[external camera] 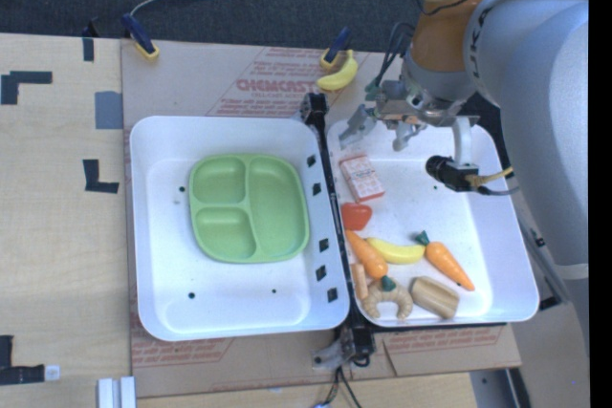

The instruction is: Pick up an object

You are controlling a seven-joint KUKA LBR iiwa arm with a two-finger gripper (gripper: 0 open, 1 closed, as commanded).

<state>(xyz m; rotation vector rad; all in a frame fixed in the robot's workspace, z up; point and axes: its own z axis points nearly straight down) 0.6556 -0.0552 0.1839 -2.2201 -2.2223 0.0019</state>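
Camera view, looking down at a slant, has the gripper (382,124) hanging over the far end of the right bin (497,234), under the arm's grey wrist and orange band. Its fingers (359,122) stand apart, one grey tip toward the divider between the bins and the other near the middle of the far wall, with bare white floor showing between them; nothing is held and nothing appears to be touched. The nearest candidate is the small red-and-white box (360,177), lying flat just toward the camera from the fingers and a little toward the divider, its long axis running roughly along the divider with a slight tilt. I judge a short drop and a small shift toward the camera would put the tips astride its narrow sides. Beyond it lie a red tomato (355,216), then a cluster at the near end: an orange carrot (366,253), a yellow banana (397,251), a second carrot (449,265), a tan ginger root (387,301) and a brown bread roll (435,297), several of them touching. The left bin (153,301) holds a green divided plate (251,208), well apart from the fingers.
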